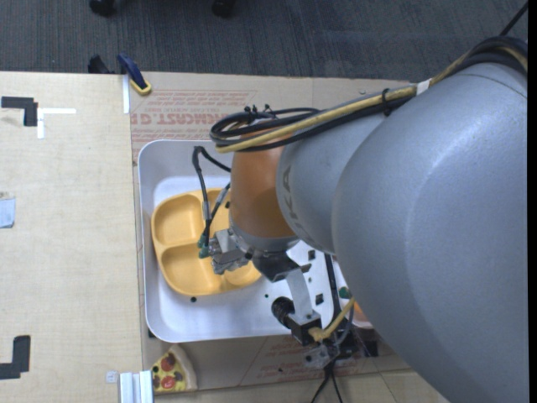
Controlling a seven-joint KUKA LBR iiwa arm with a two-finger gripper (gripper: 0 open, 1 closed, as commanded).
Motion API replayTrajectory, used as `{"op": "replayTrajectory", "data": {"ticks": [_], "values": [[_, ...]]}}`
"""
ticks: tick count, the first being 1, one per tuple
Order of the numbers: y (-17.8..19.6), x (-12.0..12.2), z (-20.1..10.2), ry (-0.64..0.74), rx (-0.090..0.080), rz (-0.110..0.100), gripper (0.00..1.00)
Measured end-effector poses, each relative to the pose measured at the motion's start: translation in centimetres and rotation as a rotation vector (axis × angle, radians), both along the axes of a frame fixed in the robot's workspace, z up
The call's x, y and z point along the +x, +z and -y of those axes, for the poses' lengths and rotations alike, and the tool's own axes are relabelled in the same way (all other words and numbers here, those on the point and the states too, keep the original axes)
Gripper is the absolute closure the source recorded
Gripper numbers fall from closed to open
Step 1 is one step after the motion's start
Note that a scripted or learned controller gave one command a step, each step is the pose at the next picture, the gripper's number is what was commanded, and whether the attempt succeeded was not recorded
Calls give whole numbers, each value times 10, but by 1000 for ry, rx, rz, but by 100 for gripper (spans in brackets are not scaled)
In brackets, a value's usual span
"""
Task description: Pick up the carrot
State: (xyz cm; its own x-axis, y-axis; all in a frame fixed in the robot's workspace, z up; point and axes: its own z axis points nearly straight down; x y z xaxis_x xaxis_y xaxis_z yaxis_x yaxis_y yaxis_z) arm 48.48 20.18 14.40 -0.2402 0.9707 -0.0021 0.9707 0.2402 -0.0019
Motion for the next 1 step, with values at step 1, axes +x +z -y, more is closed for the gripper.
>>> {"op": "replayTrajectory", "data": {"ticks": [1], "values": [[-43,-2,19,26,12,15,100]]}}
